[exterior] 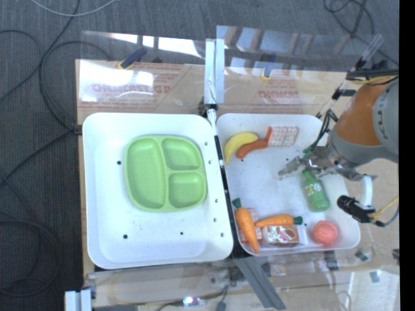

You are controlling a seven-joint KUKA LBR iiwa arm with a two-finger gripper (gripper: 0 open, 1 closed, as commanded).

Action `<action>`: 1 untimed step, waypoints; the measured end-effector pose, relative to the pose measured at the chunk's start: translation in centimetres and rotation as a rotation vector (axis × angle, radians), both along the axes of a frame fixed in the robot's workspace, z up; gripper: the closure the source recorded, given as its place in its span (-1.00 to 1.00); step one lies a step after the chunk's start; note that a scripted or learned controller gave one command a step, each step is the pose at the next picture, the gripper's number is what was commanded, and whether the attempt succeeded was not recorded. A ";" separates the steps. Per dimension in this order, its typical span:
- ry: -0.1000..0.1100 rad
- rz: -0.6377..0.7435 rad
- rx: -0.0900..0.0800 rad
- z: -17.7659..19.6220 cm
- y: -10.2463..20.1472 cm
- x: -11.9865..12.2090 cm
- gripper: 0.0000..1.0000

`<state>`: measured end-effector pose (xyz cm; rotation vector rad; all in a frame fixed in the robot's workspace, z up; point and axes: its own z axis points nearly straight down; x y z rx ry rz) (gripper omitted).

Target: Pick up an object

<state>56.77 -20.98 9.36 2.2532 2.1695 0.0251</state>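
Your left bin (pixel 97 238) holds a green divided plate (pixel 166 173), your right bin (pixel 272 193) holds banana (pixel 237 142), carrots (pixel 246 229), snack box (pixel 283 237), pink ball (pixel 325 232) and green bottle (pixel 315 190), gripper (pixel 305 164) above the bottle's far end, jaw state you cannot tell.

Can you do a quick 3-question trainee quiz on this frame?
1. True or false: the green divided plate sits in the left bin.
2. Which item lies nearest the gripper? A) banana B) green bottle C) red ball
3. Fill in: two ______ lie along the right bin's near edge, by the snack packet.

Key: 1 true; 2 B; 3 carrots.
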 end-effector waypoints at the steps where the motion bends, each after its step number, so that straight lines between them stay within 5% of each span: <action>1: 0.002 -0.118 -0.003 -0.1 0.8 -6.4 -1.00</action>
